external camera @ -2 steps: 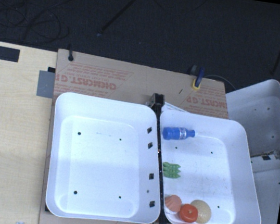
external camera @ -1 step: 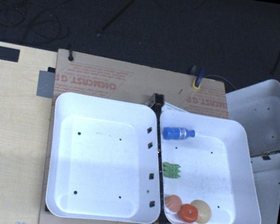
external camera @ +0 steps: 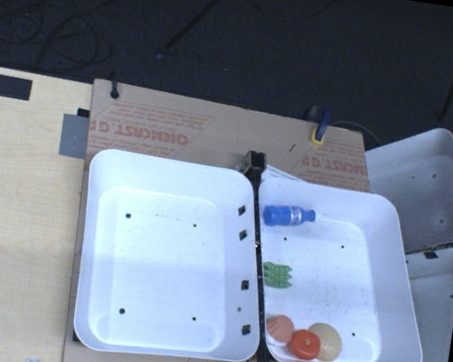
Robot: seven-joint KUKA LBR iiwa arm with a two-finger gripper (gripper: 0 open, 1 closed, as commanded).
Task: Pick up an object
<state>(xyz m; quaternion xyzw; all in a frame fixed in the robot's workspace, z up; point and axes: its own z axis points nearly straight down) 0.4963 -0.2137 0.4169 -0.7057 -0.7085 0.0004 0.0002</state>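
Bottle [external camera: 288,216] is laid by the right bin's [external camera: 402,280] far-left wall; green piece [external camera: 277,275] is seen below; gripper's state cannot be told.

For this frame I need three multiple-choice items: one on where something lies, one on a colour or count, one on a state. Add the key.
1. Where does the blue bottle lie?
A. Left bin, centre
B. Right bin, far left corner
C. On the cardboard, outside the bins

2. How many things lie in the right bin?
A. Two
B. Five
C. Eight

3. How does the bottle rest?
A. Standing upright
B. Lying on its side
C. Propped against the green piece

Key: 1 B, the bottle sits in the right bin's far left corner, close to the divider. 2 B, there are the bottle, the green piece, the pink round piece, the red round piece and the tan round piece. 3 B, its long side is flat on the bin floor, cap toward the right.
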